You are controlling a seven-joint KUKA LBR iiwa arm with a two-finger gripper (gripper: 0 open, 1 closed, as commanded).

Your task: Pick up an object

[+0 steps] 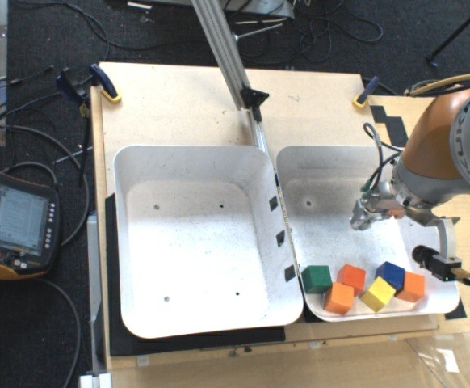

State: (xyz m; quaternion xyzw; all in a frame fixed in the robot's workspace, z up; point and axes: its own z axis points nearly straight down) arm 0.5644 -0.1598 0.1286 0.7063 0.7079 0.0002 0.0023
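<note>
The gripper (364,217) is hovering over the right bin (320,172); whether it is released or clenched, I cannot tell. The blocks (green (316,278), blue (391,274), yellow (377,295), three orange) are sitting along the bin's near edge, apart from it.

I find no text, label, brand or number that I can read anywhere here. The handheld control pad (15,225) at nine o'clock has a lit screen, but whatever is on it is too small and blurred for me to make out. The coloured blocks (364,285) at five o'clock carry no markings.
</note>
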